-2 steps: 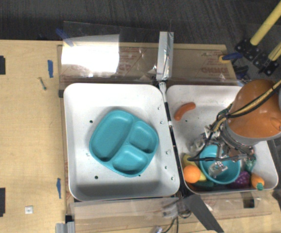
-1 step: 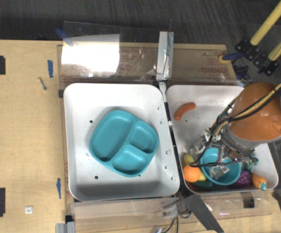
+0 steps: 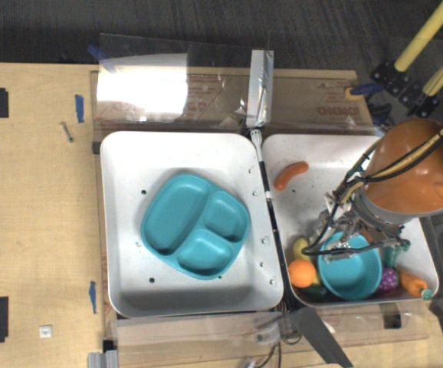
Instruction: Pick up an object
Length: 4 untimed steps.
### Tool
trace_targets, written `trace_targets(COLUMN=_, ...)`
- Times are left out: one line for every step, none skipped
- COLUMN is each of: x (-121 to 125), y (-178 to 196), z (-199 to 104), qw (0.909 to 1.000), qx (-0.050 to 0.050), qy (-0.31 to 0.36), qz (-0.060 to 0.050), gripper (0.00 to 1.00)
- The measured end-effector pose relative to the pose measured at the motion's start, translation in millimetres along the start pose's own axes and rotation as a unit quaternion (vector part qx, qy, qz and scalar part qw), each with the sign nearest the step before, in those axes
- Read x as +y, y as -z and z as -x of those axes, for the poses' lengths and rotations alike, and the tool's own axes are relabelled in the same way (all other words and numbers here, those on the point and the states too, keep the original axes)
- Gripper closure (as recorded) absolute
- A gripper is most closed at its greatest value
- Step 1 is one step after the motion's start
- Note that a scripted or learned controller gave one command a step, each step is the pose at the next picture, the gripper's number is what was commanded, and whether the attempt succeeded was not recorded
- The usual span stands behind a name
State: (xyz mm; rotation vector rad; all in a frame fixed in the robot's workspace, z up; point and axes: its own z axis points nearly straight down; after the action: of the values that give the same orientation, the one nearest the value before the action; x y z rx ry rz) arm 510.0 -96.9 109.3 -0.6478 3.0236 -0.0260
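The right bin [image 3: 313,150] holds several toy foods. An orange-brown sausage [image 3: 290,174] lies near its far left. A teal bowl [image 3: 350,271] sits at the front, with an orange fruit [image 3: 302,274] and a yellow piece [image 3: 303,247] on its left. Purple grapes [image 3: 390,280] and an orange carrot [image 3: 414,284] lie to the bowl's right. My gripper [image 3: 349,234] hangs low over the far rim of the teal bowl, below the orange band of the arm [image 3: 409,167]. Cables and linkage hide what lies under it.
The left bin [image 3: 122,167] holds a teal divided plate [image 3: 196,224]. A metal divider strip [image 3: 260,90] stands behind the seam between the bins. Yellow bars [image 3: 432,21] cross the top right corner.
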Motion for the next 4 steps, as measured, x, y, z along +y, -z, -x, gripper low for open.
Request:
trace_targets(x=41, y=171, z=60, qw=0.9967, qx=0.014, qy=0.078, qz=0.012, gripper=1.0)
trace_targets(x=51, y=146, z=156, qw=0.9916, qx=0.017, qy=0.127, qz=0.017, gripper=1.0)
trace_targets(x=49, y=160, z=159, qw=0.992, qx=0.011, qy=0.125, qz=0.015, gripper=1.0)
trace_targets(x=49, y=171, z=162, qw=0.9922, qx=0.006, qy=0.124, qz=0.014, gripper=1.0)
